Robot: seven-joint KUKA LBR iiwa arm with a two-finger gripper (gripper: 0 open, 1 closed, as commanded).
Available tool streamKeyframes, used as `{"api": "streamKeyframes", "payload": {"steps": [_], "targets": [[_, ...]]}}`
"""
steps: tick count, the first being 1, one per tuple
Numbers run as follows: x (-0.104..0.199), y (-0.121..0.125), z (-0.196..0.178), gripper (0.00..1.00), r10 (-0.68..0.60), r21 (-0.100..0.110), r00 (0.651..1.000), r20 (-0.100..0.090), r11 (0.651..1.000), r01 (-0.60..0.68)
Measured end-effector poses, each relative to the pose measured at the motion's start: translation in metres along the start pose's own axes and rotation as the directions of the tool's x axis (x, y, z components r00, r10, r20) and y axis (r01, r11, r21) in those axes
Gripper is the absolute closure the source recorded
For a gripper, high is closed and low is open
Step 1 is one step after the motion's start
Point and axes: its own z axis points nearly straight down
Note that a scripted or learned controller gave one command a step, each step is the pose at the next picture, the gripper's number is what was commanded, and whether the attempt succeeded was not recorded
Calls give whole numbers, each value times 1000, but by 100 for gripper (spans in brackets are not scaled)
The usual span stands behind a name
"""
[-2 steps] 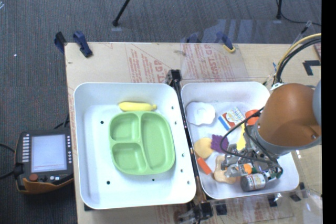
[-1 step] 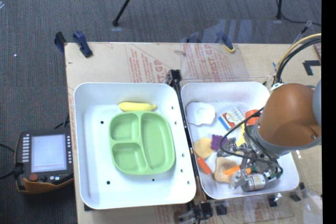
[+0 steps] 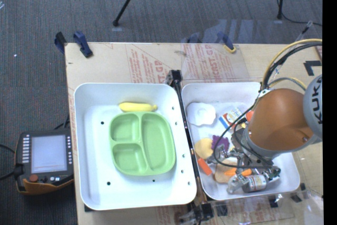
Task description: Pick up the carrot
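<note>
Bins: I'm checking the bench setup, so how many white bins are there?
2. The left bin holds a green divided plate and a banana; the right bin holds mixed items under the arm. No others visible.

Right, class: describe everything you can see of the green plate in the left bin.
The green plate is pale green, looks like smooth plastic, and is a rounded rectangle with three compartments: two smaller ones on the left, one long one on the right. It lies flat on the floor of the left bin, slightly rotated. A yellow banana lies just beyond its far edge; whether they touch is unclear.
</note>
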Motion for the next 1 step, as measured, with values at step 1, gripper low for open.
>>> {"api": "streamKeyframes", "payload": {"steps": [1], "targets": [[6, -25, -3, 0, -263, 2, 965, 2, 965, 263]]}}
